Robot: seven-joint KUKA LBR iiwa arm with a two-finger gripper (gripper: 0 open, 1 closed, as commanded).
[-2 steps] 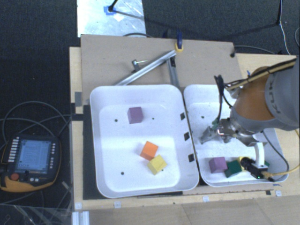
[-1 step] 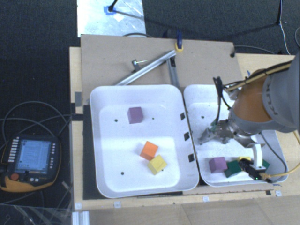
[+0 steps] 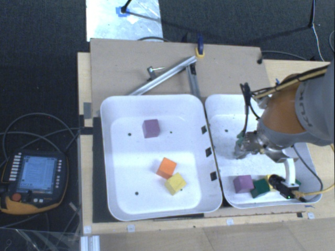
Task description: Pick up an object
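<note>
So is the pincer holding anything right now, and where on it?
Cannot be told: the pincer sits over the right bin, its tip hidden by the wrist. The purple block and green block lie apart from it.

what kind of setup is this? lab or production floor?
Most likely a robotics lab test bench: a teach pendant lies beside it on dark carpet, two white bins hold coloured foam-like blocks, and loose cables trail around.

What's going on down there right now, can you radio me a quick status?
Claw low in right bin, nothing seen in its grip. Purple block and green block lie near it, untouched. Three more blocks in left bin.
</note>
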